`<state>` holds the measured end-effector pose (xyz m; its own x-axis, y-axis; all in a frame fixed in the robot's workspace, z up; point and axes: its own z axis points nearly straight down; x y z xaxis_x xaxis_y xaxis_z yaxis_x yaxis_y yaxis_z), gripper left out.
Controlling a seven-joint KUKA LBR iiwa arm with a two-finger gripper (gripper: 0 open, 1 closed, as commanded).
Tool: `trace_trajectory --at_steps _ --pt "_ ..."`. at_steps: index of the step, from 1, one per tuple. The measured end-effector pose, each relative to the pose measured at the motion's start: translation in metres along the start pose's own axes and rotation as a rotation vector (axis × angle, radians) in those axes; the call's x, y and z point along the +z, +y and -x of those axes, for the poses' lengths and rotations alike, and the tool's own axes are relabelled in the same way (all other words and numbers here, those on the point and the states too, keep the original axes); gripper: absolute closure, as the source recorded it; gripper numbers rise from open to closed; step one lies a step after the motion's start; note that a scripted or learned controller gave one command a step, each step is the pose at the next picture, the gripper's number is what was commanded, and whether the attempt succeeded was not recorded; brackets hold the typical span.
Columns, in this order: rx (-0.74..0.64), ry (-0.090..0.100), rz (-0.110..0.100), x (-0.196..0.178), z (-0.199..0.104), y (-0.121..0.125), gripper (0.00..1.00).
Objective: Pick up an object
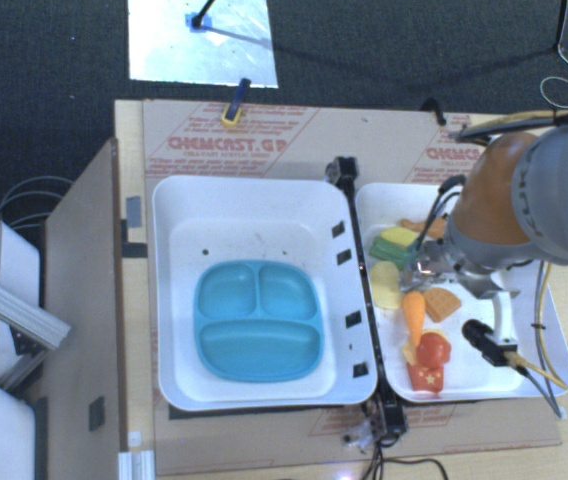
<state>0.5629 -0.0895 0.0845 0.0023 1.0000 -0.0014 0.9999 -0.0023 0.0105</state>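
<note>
White bins sit side by side on the bench (134, 388). The left bin (174, 218) has a blue plate (258, 320) with three parts lying flat in it. The right bin (554, 363) has toy food in a pile near its left wall. The grey arm (554, 193) with its orange band (489, 193) comes in from the right and hangs over this bin. The tool (426, 266) points down into the pile. I cannot tell how it stands, or if it has hold of anything.

A toy carrot (415, 313) lies just below the tool, with its thin end pointing away from it. A waffle piece (442, 303) lies right beside the carrot. A red tomato (433, 349) and a strawberry (425, 376) lie further down, near the front wall. Green (389, 251) and yellow (398, 237) pieces sit just left of the tool.
</note>
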Motion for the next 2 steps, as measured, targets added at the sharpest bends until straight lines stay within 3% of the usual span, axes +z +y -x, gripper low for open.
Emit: trace_trajectory --at_steps 1,2 --pt "-0.006 0.002 0.003 -0.005 -0.003 0.002 0.0" --pt "-0.002 -0.004 0.008 -0.006 0.038 -0.046 0.0"
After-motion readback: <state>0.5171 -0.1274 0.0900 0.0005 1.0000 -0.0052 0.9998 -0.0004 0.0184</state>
